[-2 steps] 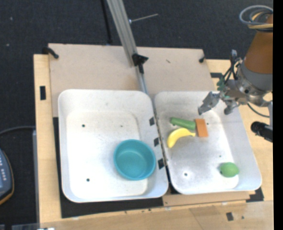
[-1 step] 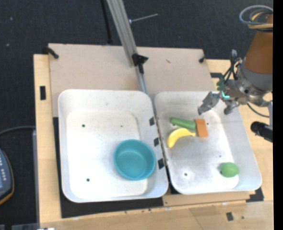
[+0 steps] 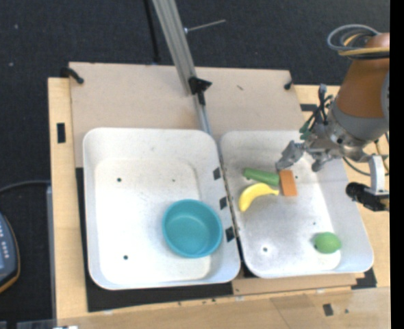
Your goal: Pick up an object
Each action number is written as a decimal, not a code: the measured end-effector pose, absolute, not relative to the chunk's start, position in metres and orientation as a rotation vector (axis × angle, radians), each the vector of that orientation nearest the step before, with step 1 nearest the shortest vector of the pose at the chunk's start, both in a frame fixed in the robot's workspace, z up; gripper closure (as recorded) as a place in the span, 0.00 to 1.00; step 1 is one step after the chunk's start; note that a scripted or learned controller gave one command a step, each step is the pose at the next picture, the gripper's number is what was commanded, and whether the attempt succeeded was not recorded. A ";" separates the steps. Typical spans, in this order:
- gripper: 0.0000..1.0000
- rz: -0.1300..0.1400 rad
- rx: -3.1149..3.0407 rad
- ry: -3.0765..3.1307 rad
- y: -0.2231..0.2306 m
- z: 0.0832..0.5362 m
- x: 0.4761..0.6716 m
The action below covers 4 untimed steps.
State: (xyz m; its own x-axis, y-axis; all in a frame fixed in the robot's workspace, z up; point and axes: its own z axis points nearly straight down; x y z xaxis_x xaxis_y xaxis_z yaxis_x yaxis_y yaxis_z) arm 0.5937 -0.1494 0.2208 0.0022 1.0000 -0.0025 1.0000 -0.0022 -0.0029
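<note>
While the gripper [image 3: 302, 157] hangs by the right bin's [image 3: 270, 266] back edge, jaws apart | go straight down on the orange block [image 3: 287, 183] | squeeze gently.

The arm [image 3: 361, 88] is seen entering from three o'clock — orange band above a grey wrist. The gripper [image 3: 303, 157] is carried low, its two fingers [image 3: 287, 157] spread apart, pointing toward eight o'clock.

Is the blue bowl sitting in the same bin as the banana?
No, the blue bowl sits in the left bin, while the banana lies in the right bin.
</note>
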 end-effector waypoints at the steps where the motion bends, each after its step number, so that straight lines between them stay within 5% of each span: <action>1: 0.00 0.007 -2.223 -2.219 -0.153 0.176 0.586; 2: 0.00 0.006 -2.225 -2.217 -0.146 0.130 0.584; 3: 1.00 -0.005 -2.233 -2.215 -0.146 0.144 0.586; 4: 1.00 -0.008 -2.223 -2.230 -0.144 0.207 0.592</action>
State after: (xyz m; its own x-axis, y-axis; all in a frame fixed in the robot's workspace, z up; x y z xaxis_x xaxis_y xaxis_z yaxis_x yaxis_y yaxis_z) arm 0.5919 -0.1444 0.2074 -0.0031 1.0000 -0.0014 1.0000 0.0031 0.0086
